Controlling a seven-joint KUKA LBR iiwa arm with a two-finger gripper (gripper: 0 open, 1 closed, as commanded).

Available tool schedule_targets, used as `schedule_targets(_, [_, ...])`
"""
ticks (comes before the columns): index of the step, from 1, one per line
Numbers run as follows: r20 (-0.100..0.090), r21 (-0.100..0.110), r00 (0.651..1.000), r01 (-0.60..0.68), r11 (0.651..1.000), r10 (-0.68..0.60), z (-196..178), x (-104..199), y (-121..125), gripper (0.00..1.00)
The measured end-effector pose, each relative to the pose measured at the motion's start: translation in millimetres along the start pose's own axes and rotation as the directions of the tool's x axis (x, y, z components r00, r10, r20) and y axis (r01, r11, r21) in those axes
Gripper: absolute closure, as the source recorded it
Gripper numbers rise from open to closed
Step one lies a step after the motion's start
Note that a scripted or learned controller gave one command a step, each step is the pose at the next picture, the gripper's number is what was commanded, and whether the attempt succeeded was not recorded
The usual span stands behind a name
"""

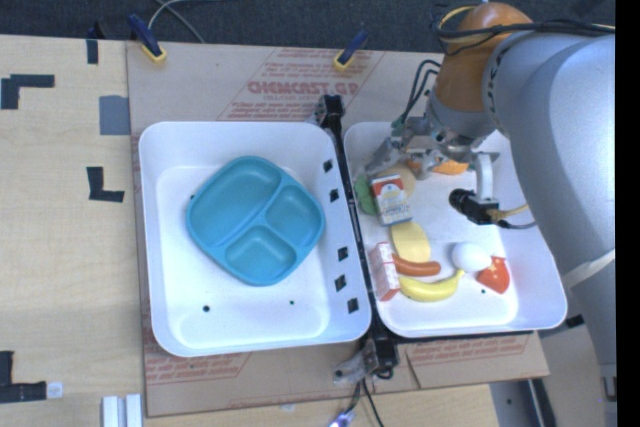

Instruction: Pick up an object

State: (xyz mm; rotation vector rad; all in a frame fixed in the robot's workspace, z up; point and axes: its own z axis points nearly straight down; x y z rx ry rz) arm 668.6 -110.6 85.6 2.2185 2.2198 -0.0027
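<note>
Camera view: hand [400, 153] low over the right bin's [535, 310] far-left corner, grip state can't tell. Just near it, small carton [390, 198]; nearer still, yellow block [410, 240], sausage [417, 266], banana [432, 288], white egg [467, 256]. Blue divided plate [256, 219] in left bin [165, 245].

Grey arm [560, 125], orange band [478, 65], black cables [455, 30]

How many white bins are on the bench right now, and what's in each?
2. The left bin holds a blue divided plate. The right bin holds toy food, including a banana and a hot dog; the arm may hide more there.
</note>
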Motion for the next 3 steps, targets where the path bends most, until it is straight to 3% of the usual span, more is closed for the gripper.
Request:
schedule_targets(2, [0.0, 0.0, 1.0, 0.0, 1.0, 0.0, 0, 0, 0, 0.0])
schedule_targets(3, [0.002, -0.009, 1.0, 0.0, 1.0, 0.0, -14, 0, 3, 1.0])
